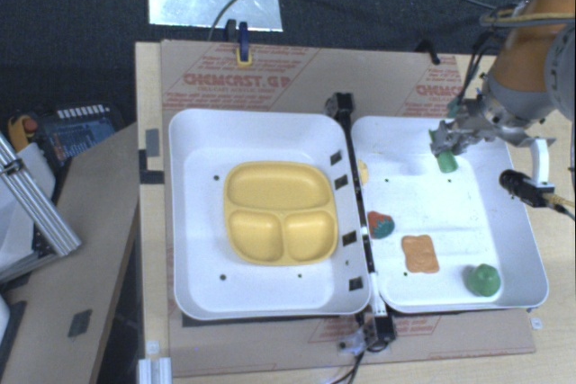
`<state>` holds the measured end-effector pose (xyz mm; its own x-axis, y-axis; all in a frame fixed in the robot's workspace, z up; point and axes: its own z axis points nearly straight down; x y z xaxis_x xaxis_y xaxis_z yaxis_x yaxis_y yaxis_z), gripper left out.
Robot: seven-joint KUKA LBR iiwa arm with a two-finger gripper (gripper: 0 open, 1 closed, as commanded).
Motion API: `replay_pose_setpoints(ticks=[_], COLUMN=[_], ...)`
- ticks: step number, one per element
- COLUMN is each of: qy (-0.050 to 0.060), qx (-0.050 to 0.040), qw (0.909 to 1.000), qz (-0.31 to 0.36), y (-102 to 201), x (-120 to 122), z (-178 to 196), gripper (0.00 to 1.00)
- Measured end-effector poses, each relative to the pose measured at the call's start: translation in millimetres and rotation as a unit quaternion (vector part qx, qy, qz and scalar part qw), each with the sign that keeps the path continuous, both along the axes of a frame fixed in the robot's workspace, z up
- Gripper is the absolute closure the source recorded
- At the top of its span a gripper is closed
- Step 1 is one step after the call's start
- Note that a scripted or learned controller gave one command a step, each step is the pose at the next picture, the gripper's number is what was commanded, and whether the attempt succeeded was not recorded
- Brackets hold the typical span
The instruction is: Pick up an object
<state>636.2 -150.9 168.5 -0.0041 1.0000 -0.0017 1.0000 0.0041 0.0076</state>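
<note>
Jaws [445, 142] apparently clamp 1 small green object [446, 162] above right bin [531, 270].

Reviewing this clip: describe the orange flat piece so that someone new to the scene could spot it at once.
Start at the right bin, on the side of the arm. Near its front wall lies the orange flat piece, a rounded rectangle. It lies between the red and teal item and the green ball, and is the only flat, tan-orange thing there.
</note>
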Motion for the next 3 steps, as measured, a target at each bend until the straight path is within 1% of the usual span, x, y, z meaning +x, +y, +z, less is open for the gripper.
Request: replay_pose_setpoints(ticks=[1,2,3], qy=[0.0,0.001,0.002], qx=[-0.0002,0.0003,0.0005], qw=[1.0,1.0,1.0], qz=[0.0,0.001,0.001], y=[0,7,7], x=[2,3,4], z=[55,101,131], gripper=[1.0,1.0,1.0])
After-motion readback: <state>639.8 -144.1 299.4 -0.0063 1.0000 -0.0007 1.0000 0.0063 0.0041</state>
